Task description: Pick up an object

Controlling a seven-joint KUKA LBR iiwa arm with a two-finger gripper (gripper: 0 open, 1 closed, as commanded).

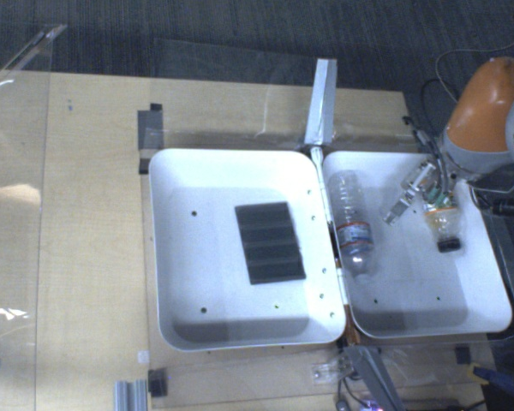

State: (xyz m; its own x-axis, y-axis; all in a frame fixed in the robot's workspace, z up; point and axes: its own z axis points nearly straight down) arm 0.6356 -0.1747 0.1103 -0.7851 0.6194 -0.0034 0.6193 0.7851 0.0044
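In the left bin (pixel 167 229) a black ribbed slab (pixel 270 242) lies flat near the middle. In the right bin (pixel 480 298) a clear plastic water bottle (pixel 351 221) lies on its side along the left wall, and the pincer (pixel 404 202) is just to its right, though whether it is apart or together cannot be told. A clean pick likely means shifting left and closing square across the bottle's body, clear of the wall; both bins sit on a pale wooden counter (pixel 86 229), with dark carpet (pixel 197 7) beyond.
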